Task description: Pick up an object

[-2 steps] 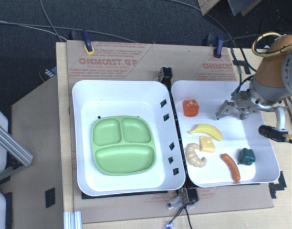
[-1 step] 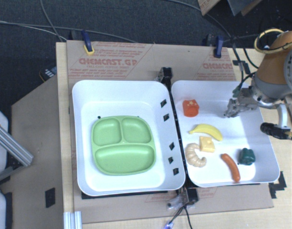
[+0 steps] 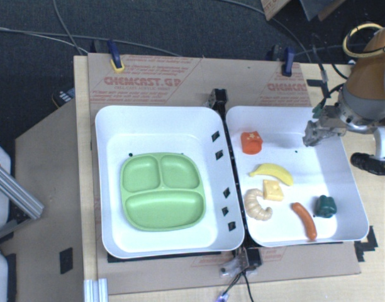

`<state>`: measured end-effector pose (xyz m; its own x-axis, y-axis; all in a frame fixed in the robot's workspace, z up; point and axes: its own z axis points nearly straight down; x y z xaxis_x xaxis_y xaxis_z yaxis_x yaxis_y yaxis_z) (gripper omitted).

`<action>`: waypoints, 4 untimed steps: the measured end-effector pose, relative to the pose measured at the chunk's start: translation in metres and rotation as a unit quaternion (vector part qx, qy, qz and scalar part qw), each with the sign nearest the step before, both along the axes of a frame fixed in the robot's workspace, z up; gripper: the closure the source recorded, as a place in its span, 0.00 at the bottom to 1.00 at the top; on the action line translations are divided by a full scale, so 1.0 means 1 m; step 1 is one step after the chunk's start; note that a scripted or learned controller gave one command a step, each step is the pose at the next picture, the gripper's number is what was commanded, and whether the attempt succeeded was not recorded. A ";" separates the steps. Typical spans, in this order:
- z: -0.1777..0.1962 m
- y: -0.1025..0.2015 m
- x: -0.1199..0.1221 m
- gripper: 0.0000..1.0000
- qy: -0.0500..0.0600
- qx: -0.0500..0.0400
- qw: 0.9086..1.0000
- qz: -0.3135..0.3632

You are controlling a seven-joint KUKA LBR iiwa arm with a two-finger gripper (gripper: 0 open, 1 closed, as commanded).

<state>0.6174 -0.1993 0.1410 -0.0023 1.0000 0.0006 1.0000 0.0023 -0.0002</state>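
Fingers [image 3: 310,136] parted or clenched, I cannot tell; my gripper [image 3: 313,133] hovers at the right shallow white bin's [image 3: 343,187] one o'clock.

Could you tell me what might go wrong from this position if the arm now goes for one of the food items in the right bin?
1. The banana, cheese wedge and shrimp lie close together, so a descent on one could nudge or pinch a neighbour.
2. The pincer sits near the far rim of the right bin; a low sweep might clip that wall.
3. The sausage and green pepper lie near the bin's near edge, leaving little finger clearance.
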 end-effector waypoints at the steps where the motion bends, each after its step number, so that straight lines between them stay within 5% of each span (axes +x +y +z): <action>1: 0.048 -0.005 -0.008 1.00 0.000 0.000 1.000 -0.001; 2: 0.067 -0.005 -0.006 1.00 0.000 0.000 1.000 0.000; 4: 0.073 0.115 -0.015 1.00 0.004 0.002 1.000 0.003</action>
